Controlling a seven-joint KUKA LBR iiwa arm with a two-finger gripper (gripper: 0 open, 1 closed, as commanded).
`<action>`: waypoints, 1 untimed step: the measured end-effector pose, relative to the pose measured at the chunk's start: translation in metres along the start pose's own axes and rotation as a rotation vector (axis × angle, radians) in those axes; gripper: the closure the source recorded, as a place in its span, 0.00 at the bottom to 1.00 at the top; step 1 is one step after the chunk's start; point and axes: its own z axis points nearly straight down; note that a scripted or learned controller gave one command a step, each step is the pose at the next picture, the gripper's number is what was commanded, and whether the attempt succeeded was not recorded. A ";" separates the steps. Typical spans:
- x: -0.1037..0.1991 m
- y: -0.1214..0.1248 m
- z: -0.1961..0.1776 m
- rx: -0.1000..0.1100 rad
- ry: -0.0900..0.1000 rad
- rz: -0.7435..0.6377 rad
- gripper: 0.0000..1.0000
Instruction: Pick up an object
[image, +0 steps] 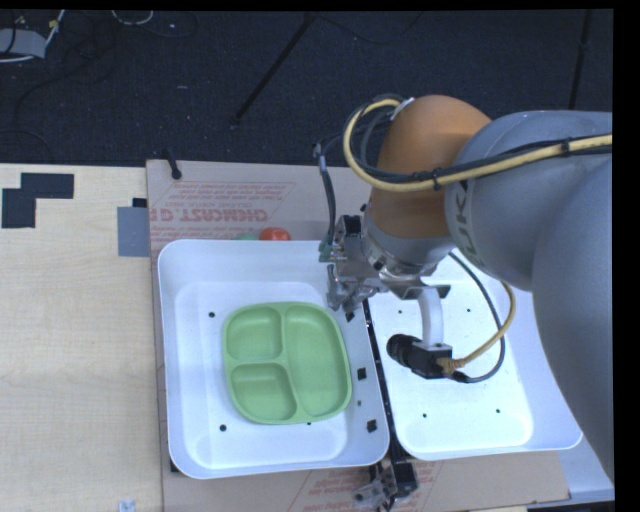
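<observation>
A light green divided plate (286, 361) lies flat in the left white bin (195, 400), filling much of its floor. My gripper (345, 290) hangs over the bin's right rim, at the ridge between the two bins, just above and right of the plate's top right corner. The wrist's grey and orange bulk hides most of it. Nothing is visibly held.
The right bin (480, 420) lies under the arm; a black cable end (412, 354) on a yellow hose hangs over it. A small red object (275, 235) and a green one (245, 237) peek over the left bin's far rim on the cardboard.
</observation>
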 end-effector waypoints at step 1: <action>-0.001 -0.001 0.000 0.002 -0.001 0.001 0.00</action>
